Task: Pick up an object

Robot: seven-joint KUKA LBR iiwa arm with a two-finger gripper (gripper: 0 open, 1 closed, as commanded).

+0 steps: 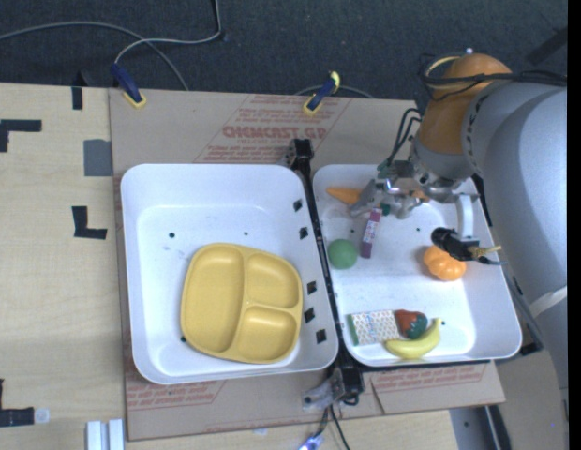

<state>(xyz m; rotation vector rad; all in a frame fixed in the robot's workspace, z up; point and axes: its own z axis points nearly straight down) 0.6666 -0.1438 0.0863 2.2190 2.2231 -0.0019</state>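
Pincer (pixel 392 198) hovers over right bin (pixel 487 340) near purple marker (pixel 370 232).

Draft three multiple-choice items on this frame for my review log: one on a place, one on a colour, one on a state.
1. Where does the yellow divided tray lie?
A. left bin
B. right bin
C. on the bench

2. What colour is the ball in the right bin?
A. red
B. green
C. blue

3. Where is the tool now?
A. over the left bin
B. low in the right bin's far part
C. over the bare bench

Key: 1 A, the tray fills most of the left bin. 2 B, it is green. 3 B, it sits beside the purple stick.
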